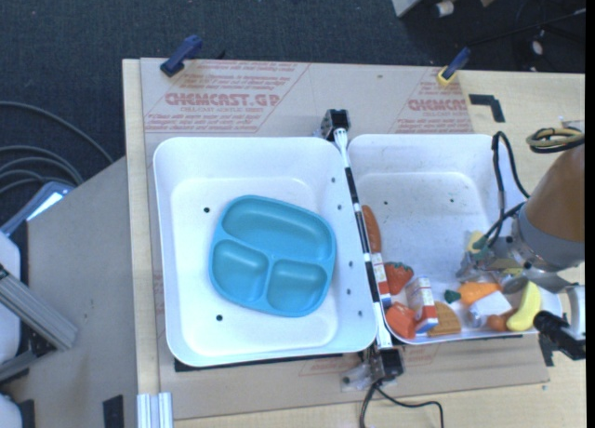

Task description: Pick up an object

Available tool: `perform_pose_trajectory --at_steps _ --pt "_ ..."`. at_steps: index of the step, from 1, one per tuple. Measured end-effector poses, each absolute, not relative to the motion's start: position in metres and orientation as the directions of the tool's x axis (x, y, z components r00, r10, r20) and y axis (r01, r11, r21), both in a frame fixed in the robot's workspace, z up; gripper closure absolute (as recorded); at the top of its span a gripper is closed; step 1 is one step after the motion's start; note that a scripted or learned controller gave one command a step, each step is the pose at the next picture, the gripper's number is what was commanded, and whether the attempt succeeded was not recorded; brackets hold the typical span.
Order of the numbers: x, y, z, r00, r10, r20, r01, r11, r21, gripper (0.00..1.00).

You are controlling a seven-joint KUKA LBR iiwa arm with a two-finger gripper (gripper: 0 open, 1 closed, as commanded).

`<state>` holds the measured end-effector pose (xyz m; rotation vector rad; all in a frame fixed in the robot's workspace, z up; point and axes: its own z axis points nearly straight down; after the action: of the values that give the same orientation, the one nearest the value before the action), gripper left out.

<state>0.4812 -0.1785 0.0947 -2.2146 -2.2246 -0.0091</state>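
Two white bins side by side on a brown bench [279, 91]. Far to the gripper's left, the left bin [177, 231] with a big blue plate [272, 256] in three parts. Down in the near right corner of the right bin [418, 175], the grey arm [558, 212] with its gripper [493, 263] low among a heap of small toy foods. Cannot tell how the gripper is set, or if anything is caught in it. Just beside the gripper, an orange carrot piece [481, 292] and a yellow banana [527, 308]. Further left along the near wall, a small bottle [425, 300], a red piece [398, 279], and a long orange one [371, 227] by the wall between the bins.
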Motion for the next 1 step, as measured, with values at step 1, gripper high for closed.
perform_pose_trajectory --at_steps 1 --pt "0.4816 -0.175 0.0944 -0.009 1.0 0.013 1.0 0.009 -0.001 0.0"
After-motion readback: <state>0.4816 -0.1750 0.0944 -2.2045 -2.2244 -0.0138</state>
